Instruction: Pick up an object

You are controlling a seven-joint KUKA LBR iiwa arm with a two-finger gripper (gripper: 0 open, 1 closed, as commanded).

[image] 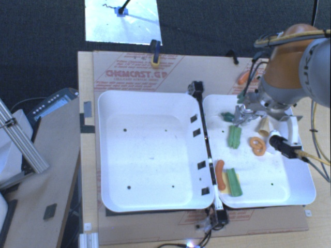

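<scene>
Two shallow white bins side by side on a bench, seen from above at a slant. Left bin [150, 154] bare-floored, with a few small dark dots across its base. Right bin [289, 190] holding the loose items, all toward its left and upper parts.

Grey arm with an orange band [289, 50] reaching in from the right, bent down over the upper part of the right bin. Gripper [243, 115] low above the bin floor near the upper left corner, just beside a small dark green piece [227, 117]. Whether open or closed, impossible to tell from here; nothing visibly caught in it.

Below the gripper, a green stick [235, 137] lying nearly upright in the view. To its right, an orange pretzel-shaped ring [257, 145], and above that a small tan cone [264, 126]. Near the bin's lower left edge, an orange-red sausage shape [221, 173] touching or just beside a second green stick [234, 182], both lying lengthwise along the divider. Another orange piece [243, 78] outside the bin, up near the arm.

Under the bins, a brown board [134, 71] printed in red: "CHEMCAST GP" readable in large letters, with smaller lines beneath too fine to make out. More red print at the board's lower edge, unreadable. At the board's top edge, a yellow and blue clamp [154, 53]. Behind, a shiny square plate [121, 14] on dark carpet.
</scene>
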